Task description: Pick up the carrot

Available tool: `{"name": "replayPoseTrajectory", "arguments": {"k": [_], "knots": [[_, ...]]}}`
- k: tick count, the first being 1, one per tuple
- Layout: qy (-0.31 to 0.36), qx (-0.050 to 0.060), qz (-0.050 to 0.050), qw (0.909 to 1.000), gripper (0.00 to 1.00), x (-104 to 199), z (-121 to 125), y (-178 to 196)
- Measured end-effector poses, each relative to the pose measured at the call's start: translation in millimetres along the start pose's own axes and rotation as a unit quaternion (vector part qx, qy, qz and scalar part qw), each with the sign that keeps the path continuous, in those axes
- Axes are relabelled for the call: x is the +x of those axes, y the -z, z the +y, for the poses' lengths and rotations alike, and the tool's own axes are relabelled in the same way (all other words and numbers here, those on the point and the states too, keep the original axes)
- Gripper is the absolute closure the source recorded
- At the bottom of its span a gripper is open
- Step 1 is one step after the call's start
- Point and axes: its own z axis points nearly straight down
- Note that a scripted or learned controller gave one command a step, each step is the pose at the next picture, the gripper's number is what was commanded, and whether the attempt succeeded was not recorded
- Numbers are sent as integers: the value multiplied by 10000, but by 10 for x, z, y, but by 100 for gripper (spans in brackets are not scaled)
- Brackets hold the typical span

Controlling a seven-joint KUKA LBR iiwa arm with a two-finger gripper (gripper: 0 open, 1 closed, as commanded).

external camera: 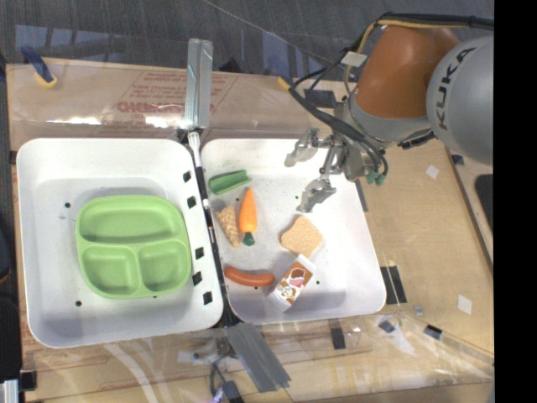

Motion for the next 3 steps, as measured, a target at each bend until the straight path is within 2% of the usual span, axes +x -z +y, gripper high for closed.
{"name": "replayPoseTrajectory", "arguments": {"k": [1,2,3], "knots": [[-9,-10,-12,10000,0,-474,291,-1289],[23,0,-38,10000,100,-495,301,-1160],[-2024,-18,-39,9793,100,-489,1025,-244]]}}
